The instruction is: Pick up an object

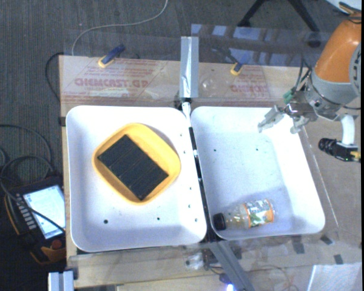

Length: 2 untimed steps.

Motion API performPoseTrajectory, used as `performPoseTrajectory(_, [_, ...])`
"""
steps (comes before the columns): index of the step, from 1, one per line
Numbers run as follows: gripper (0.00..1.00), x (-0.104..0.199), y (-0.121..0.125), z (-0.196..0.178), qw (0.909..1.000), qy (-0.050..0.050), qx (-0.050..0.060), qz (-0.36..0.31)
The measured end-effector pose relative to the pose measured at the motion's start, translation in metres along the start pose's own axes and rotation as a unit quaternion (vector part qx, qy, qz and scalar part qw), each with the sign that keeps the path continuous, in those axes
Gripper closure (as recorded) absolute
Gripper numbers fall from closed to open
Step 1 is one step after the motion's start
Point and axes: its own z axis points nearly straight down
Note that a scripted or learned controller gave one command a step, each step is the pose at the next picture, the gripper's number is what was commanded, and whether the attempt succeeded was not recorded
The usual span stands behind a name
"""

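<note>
Camera view: fixed overhead, slanted, looks down on desk w/ both bins.
Desk: brown top w/ red print, clear sheet over the back part; 2 clamps w/ yellow tips near back edge.
Left bin: shallow, white, rounded corners; touches right bin along centre seam.
Yellow dish: squarish w/ rounded corners, sits mid left bin, rotated diagonally to bin walls.
Dark pad: black, gridded, square; lies inside yellow dish, covers most of its floor.
Right bin: shallow, white; few small dark dots on floor.
Bottle: clear plastic, lying on its side at front of right bin, close to front wall; black cap points to view's left toward centre seam; orange/green label round the middle.
Arm: enters from view's right, orange band over grey wrist, above back-right corner of right bin.
Gripper: over right bin's back-right area, fingers spread apart, nothing between them; well apart from bottle.
Floor items: tablet-like device w/ lit screen left of desk, cables on dark carpet.
</note>
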Motion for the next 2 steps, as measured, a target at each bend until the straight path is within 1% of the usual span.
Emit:
performPoseTrajectory(1, [0.00,0.025,-0.068,-0.006,0.9924,0.000,0.000,0.123])
performPoseTrajectory(2, [0.00,0.037,-0.143,-0.012,0.9999,0.000,0.000,0.017])
